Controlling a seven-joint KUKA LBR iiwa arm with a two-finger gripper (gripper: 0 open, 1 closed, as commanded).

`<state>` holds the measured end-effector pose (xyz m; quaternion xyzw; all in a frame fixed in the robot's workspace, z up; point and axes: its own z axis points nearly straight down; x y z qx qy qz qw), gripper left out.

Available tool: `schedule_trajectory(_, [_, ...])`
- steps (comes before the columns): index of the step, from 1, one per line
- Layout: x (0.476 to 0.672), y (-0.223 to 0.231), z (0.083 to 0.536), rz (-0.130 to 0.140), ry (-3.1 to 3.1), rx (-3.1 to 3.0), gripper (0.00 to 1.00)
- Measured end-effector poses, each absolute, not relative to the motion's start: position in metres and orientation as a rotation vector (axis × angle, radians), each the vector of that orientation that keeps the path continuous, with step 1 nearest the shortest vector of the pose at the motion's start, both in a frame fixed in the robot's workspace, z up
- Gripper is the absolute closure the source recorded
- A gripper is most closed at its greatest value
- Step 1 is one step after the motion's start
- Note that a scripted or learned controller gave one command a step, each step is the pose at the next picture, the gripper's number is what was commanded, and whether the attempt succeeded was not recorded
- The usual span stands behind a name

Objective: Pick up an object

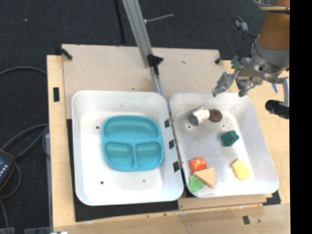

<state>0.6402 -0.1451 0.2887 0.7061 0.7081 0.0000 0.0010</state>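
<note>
Looking down, I read it so:
Gripper: 2 fingers spread apart, nothing between them, above the right bin's far rim.
Targets: white cylinder on its side, touching a brown round piece, at 7 o'clock from the fingers.
Others: dark green lump, yellow block, red piece, tan wedge.
Left bin: smooth teal 3-compartment tray.
Room: bare floor mid-bin.

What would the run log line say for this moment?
gripper open, above right bin's far edge | holding nothing | nearest: white cup | teal tray in left bin
</note>
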Motion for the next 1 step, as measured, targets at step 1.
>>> schedule_trajectory(1, [0.6402, -0.1451, 0.2887, -0.001, 2.224, 2.216, 0.00])
